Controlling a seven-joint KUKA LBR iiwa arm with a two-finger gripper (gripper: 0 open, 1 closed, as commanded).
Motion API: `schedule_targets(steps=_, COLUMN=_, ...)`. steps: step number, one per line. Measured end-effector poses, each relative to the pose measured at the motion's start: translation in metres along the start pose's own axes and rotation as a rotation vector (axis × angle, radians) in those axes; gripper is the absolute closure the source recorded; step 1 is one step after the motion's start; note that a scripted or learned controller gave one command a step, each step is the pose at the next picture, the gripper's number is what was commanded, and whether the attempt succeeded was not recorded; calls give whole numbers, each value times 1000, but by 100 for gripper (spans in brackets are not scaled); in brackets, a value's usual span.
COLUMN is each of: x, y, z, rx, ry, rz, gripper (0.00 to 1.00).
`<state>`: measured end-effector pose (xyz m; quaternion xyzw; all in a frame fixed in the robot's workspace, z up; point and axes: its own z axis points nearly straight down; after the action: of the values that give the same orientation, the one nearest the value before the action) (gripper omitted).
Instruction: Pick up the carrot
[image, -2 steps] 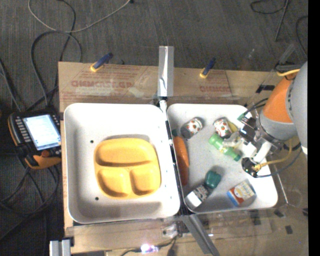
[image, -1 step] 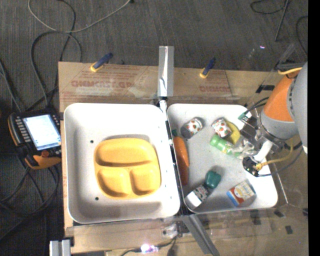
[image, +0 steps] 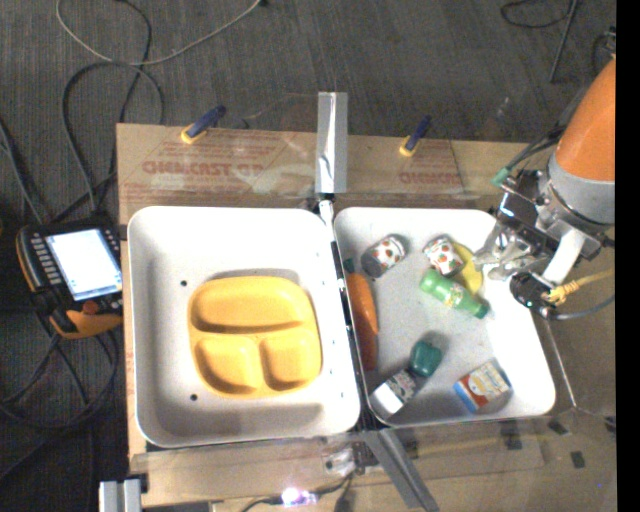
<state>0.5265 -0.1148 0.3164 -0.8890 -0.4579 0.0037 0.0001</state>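
Overhead lighting, fairly even and moderately bright; the white bins (image: 240, 225) appear slightly washed out, with soft shadows along their inner walls. Glare streaks the clear plastic sheet (image: 250, 165) behind them. Overall focus is soft and grainy, the dark floor (image: 120, 60) underexposed.

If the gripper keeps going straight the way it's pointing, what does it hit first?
Probably the yellow banana-shaped toy, just left of the gripper in the right white bin, with the green bottle right beside it. Depth is unclear from above.

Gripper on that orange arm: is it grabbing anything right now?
Gripper: cannot be told; it hovers at the right bin's edge, apart from the carrot.
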Motion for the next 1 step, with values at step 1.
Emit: schedule_targets(steps=1, x=0, y=0, z=0, rx=0, ry=-1, rz=1, gripper=0)
